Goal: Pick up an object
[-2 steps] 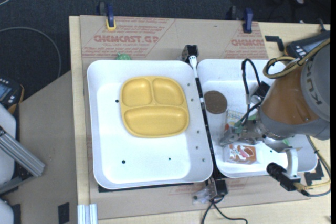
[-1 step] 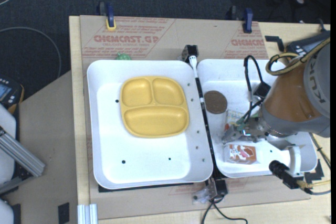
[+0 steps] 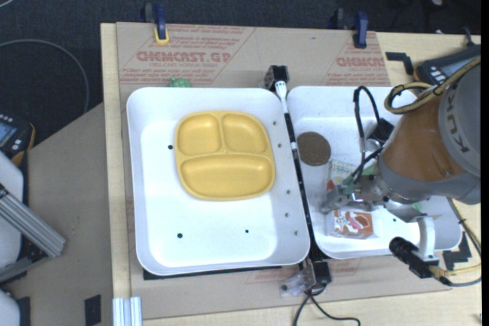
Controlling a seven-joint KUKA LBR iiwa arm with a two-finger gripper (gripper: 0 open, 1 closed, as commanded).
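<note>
Two bins for your count. Right bin (image 3: pixel 302 99): brown disc (image 3: pixel 312 148) at its left wall; red-and-white packet (image 3: pixel 352 224) nearer the front; gripper (image 3: pixel 341 195) low between them, grip state unreadable. Left of it, yellow tray (image 3: pixel 225 154). Nothing appears lifted; pick outstanding.

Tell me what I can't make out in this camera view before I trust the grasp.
- Two-finger gripper: in the right white bin, its fingers too small and cluttered to read as open or shut.
- Red-and-white packet: label blurred, upper edge under the gripper.
- Right bin's right side: covered by the grey-and-orange arm.
- Round brown disc: too blurred to identify.
- Small green object: partly behind the left white bin's rim.
</note>
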